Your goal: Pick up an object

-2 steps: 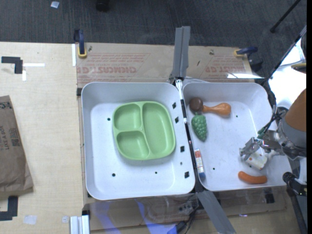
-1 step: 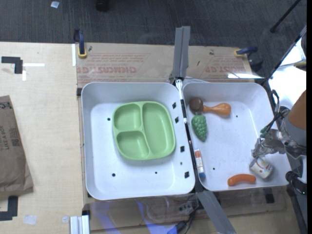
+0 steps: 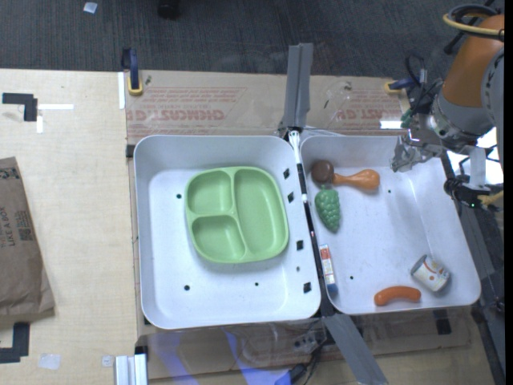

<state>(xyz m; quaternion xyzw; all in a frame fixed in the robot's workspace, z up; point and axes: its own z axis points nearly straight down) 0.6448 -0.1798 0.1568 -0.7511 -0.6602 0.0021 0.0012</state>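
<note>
Arm: grey with an orange band, it reaches in at the 3 o'clock side of the view, its wrist over the upper right corner of the right bin (image 3: 449, 215).
End effector (image 3: 403, 160): it hangs over the right bin near the bin's 1 o'clock corner; whether it is released or clenched cannot be told, and nothing shows in its grasp.
Left bin (image 3: 160, 295): white and shallow, it holds a green divided plate (image 3: 237, 213) with three compartments, lying flat near the bin's middle.
Right bin contents: a wooden-looking pestle-shaped toy with a brown ball end (image 3: 345, 176) lies at about 11 o'clock in the bin, just left of the end effector but apart from it.
Green grape bunch (image 3: 328, 208): just below the brown ball end, close to the bin's left wall.
Orange sausage (image 3: 397, 296): at about 6 o'clock, near the bin's lower wall.
Small white can (image 3: 430, 273): tilted on its side at about 5 o'clock, just up and right of the sausage.
Table (image 3: 72, 215): light wood; a brown paper bag (image 3: 20, 239) lies at its 9 o'clock edge.
</note>
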